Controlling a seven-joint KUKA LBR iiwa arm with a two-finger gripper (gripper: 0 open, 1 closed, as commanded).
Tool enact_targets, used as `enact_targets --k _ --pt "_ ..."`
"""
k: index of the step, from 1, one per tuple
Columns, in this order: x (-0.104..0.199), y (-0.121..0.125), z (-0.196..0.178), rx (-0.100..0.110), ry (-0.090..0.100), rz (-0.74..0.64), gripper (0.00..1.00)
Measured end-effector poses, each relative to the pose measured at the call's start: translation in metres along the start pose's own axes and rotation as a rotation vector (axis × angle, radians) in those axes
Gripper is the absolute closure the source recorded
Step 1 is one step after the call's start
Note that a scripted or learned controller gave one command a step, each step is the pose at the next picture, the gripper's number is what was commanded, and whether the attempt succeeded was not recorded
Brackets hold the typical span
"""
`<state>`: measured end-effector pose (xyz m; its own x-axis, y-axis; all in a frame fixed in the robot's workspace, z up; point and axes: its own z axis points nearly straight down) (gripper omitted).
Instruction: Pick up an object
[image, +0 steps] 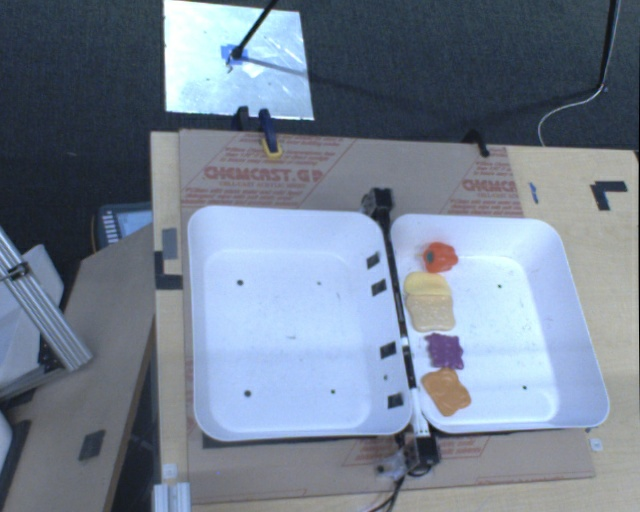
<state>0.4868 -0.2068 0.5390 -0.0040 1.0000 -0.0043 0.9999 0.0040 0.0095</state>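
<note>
Where the bins meet, the right bin (560, 300) holds four objects (437, 325).

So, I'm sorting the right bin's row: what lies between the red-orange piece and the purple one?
In the camera view, a pale yellow block lies between the red-orange piece and the purple piece.

Four small objects line the right bin's (560, 300) left wall: a red-orange piece (439, 257) farthest back, then a pale yellow block (429, 302), a purple lump (444, 350) and an orange piece (446, 391) nearest.
</note>
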Motion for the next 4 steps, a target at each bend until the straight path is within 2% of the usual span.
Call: enact_targets --k 1,2,3,4 --pt "0.074 0.002 0.123 0.017 0.008 -0.007 1.00" --pt "0.029 0.000 -0.004 -0.008 -0.003 0.006 1.00" --pt "0.091 0.001 0.158 0.021 0.008 -0.005 1.00" --pt "0.058 0.000 -0.006 -0.012 -0.002 0.003 1.00"
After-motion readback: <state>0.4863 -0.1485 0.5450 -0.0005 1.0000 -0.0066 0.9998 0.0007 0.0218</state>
